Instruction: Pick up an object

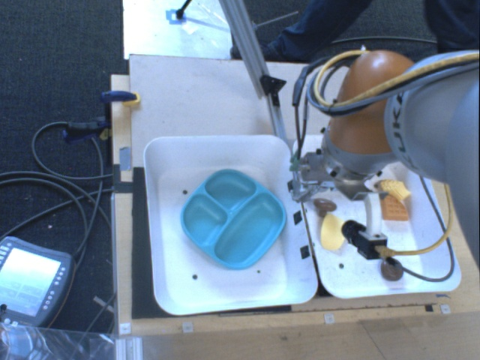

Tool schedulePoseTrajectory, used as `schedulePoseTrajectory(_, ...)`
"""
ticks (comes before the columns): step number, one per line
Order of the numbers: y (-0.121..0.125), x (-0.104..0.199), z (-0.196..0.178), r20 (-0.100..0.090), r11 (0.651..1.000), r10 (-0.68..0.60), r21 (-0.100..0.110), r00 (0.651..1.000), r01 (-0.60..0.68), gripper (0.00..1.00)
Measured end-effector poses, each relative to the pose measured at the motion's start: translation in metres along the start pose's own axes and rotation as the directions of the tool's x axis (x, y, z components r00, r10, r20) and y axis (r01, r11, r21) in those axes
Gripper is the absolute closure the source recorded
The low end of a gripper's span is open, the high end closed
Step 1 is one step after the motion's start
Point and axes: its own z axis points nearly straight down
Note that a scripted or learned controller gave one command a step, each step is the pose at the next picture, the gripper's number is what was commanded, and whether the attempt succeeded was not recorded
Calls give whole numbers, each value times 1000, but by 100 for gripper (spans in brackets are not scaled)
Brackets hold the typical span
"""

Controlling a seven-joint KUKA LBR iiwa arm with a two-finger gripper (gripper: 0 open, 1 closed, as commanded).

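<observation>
We see a pale counter (187,96) carrying two shallow white bins side by side, the left bin (169,276) and the right bin (439,276). To its left, on dark carpet (52,51), black cables (45,186) loop toward a handheld control pendant (30,280) with a lit screen. A blue-and-yellow clamp (120,97) grips the counter's left edge, and a person in dark clothing (337,6) stands at the top.

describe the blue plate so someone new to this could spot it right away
Start at the two white bins and take the left bin. The blue plate lies flat near its middle. It is split into three compartments and is far larger than the small yellow and brown food pieces, which are in the other bin.
</observation>
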Motion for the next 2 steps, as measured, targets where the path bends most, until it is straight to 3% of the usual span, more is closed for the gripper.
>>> schedulePoseTrajectory(1, -4, 58, -20, -1, 1000, -2, -4, 1000, 2, 100)
schedulePoseTrajectory(2, -12, 60, -10, 2, 1000, 4, -1, 1000, -4, 100)
